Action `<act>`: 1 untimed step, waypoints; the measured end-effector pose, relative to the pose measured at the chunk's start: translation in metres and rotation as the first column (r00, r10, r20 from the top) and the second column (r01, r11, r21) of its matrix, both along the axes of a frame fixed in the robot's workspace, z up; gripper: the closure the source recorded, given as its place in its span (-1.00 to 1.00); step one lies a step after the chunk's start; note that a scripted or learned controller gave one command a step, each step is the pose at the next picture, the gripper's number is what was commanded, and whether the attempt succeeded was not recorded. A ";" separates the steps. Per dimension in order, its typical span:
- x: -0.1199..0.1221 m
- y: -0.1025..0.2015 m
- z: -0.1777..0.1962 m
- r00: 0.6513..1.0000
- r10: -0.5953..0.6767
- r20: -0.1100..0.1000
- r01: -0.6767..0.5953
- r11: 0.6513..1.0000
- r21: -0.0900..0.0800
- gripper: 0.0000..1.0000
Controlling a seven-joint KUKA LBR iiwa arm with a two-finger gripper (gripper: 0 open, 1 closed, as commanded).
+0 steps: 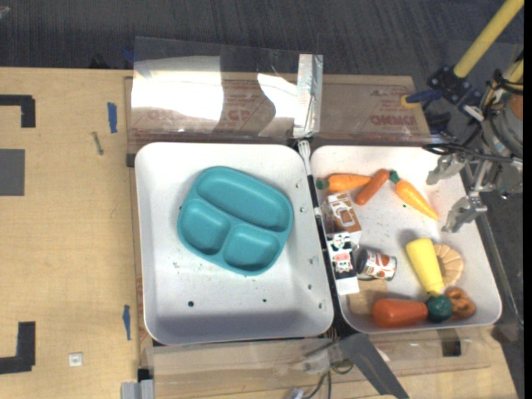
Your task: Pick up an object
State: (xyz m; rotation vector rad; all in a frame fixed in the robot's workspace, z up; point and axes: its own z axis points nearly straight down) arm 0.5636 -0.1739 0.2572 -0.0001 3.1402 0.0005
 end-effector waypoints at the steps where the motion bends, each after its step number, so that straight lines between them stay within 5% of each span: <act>1: 0.025 0.003 -0.159 0.999 0.037 0.009 -0.037 0.999 -0.003 -1.00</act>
